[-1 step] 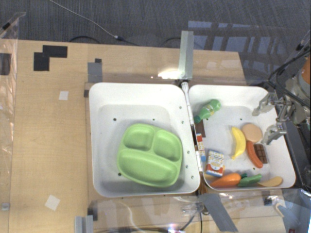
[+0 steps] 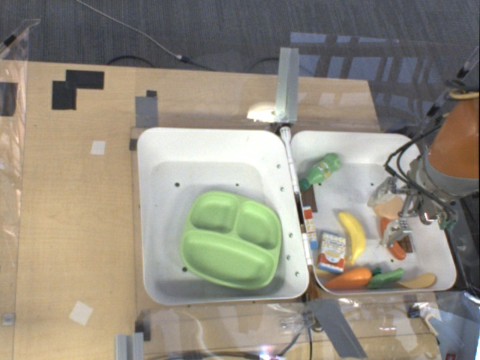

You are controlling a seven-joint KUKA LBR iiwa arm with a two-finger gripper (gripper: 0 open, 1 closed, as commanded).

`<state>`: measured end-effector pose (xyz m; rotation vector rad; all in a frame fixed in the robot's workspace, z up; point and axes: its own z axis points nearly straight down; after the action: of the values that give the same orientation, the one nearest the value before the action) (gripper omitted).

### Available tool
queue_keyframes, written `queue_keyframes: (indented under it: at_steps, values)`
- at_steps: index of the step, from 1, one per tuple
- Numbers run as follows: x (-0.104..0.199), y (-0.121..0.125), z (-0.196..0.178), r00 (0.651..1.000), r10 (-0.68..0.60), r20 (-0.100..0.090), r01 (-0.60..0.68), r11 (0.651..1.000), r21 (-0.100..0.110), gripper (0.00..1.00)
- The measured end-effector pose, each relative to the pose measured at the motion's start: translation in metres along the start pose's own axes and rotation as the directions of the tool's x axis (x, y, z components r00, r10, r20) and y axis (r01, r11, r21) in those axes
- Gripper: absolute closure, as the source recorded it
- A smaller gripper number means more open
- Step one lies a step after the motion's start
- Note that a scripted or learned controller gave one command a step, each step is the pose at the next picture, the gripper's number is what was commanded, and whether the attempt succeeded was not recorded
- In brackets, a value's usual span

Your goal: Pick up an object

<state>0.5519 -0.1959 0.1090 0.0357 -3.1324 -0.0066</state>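
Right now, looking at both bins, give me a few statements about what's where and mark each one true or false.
1. The green divided plate lies in the left bin. True.
2. The banana lies in the left bin. False: it lies in the right bin.
3. The green bottle lies near the right bin's far left corner. True.
4. The carrot lies at the right bin's far edge. False: it lies along the near edge.
5. The end effector is over the right bin. True.

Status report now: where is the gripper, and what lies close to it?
Gripper low in right bin, right side. Banana lies apart, toward the middle. Carrot at the bin's near wall.
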Motion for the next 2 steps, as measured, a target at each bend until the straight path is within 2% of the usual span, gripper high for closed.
queue_keyframes:
  at_steps: [1,2]
  values:
    - [0.028,0.051,0.019,0.997,0.072,0.026,-0.072,0.997,0.007,0.00]
    - [0.023,0.052,0.008,0.997,0.065,0.038,-0.066,0.998,0.009,1.00]
